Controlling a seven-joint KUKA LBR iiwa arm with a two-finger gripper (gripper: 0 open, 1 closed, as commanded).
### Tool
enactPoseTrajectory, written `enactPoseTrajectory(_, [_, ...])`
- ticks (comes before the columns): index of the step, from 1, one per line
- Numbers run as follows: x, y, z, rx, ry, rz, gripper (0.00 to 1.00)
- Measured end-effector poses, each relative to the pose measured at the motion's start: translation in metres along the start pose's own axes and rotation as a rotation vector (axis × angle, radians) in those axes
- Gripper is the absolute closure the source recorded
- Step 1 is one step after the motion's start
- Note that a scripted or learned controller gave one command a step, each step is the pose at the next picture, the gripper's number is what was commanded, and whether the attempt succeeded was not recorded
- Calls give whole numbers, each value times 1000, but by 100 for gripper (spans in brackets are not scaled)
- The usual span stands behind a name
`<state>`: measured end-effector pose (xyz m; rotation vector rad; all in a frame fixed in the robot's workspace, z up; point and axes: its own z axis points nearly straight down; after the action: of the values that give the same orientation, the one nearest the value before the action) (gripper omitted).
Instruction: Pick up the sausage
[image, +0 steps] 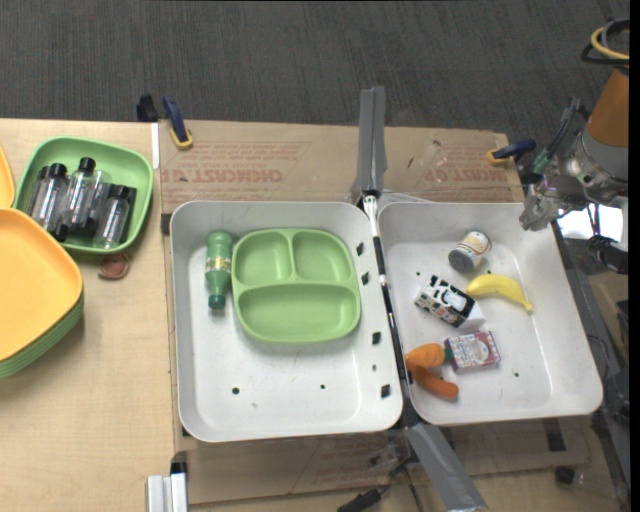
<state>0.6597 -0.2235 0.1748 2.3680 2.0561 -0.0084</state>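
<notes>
You've got the gripper (537, 212) sitting high at the far right corner of the right bin (560, 395), right over the rim, and it's carrying nothing. How far it's spread, you can't tell from this angle; it's a small blur against the bin wall.

Now the sausage (437, 385): it's down at the near left corner of that same right bin, a reddish-brown piece tucked just below the orange carrot (426, 356) and touching it, with the pink packet (472, 351) just to its right. So from the gripper, your target lies diagonally across the bin, toward the near edge and to the left. Between the 2 sit the banana (501, 290), the small can (469, 251) and the black-and-white box (444, 300).

The sausage's long axis runs roughly left to right, dipping slightly toward the near edge. In my judgement you'll want the jaws closing across that axis, and watch the carrot crowding its upper side.
</notes>
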Motion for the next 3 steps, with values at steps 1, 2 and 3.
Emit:
enactPoseTrajectory(1, [-1,0,-9,-1,-1,-1,100])
enactPoseTrajectory(2, [-1,1,-18,-2,-3,-3,100])
enactPoseTrajectory(3, [-2,1,-27,-2,-3,-4,100])
